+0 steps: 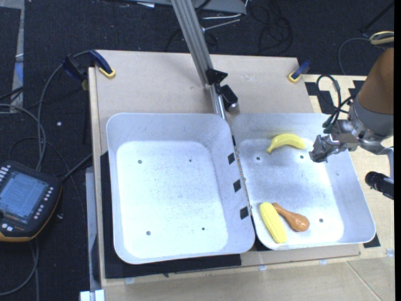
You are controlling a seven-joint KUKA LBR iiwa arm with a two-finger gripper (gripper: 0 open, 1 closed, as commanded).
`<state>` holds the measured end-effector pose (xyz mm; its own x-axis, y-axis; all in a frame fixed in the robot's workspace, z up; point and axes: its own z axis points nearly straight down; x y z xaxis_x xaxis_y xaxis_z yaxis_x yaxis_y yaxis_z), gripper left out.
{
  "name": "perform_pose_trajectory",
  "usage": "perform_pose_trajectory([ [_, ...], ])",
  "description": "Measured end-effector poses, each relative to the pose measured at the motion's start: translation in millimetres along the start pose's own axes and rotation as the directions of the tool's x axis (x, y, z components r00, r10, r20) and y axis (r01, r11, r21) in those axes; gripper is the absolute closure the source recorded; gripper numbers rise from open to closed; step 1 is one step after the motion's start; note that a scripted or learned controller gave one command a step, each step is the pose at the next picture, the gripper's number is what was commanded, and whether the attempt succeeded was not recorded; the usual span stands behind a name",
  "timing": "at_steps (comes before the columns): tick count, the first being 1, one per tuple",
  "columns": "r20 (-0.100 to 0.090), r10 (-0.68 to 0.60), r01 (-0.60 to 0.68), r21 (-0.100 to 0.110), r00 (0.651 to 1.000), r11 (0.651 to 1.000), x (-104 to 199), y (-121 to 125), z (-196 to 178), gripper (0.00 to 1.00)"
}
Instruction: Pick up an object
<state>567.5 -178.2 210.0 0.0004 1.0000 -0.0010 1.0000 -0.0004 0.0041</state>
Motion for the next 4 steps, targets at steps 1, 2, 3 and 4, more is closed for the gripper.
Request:
perform_pose_trajectory([
  [1,0.0,-0.001,0.001,0.002,1.0,1.0,-0.2,0.7,-27.0,1.0],
  [2,-0.002,-0.005,0.005,0.004,1.0,1.0,52.2,17.3,-17.8,1.0],
  [3,-0.002,-0.005,0.005,0.005,1.0,1.0,103.8,26.1,-8.8,1.0],
  [4,-0.002,-0.005,0.005,0.004,1.0,1.0,153.2,33.6,-3.3,1.0],
])
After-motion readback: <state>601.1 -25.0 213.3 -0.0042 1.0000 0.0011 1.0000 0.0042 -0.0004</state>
